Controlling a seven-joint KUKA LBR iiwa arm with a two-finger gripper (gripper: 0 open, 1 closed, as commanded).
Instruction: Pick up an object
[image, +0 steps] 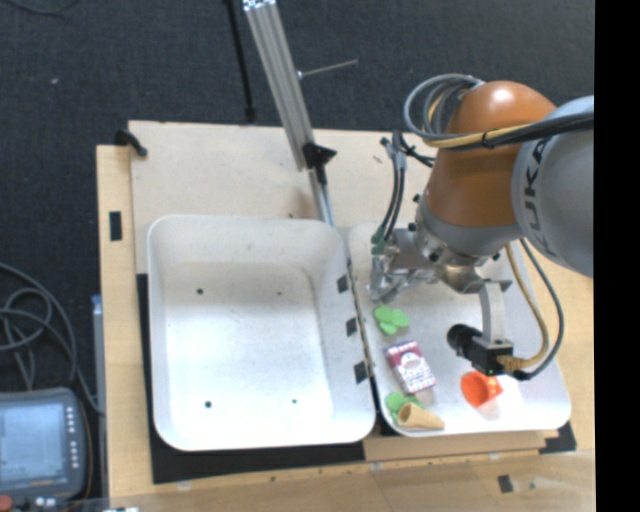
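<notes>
Nothing lifted yet; hand low over green piece at frame centre-right; grip state cannot be told; pickup outstanding.

Four candidates, all in the right bin. Green toy: small, lumpy, bright green, near the bin's left wall, farthest back of the four. Small box: maroon and white, printed, lying flat, slightly skewed, just in front of the green toy. Cone: tan with a green end, on its side at the front-left corner, tip pointing right. Orange cup: tipped over, toward the front, right of the box.
</notes>
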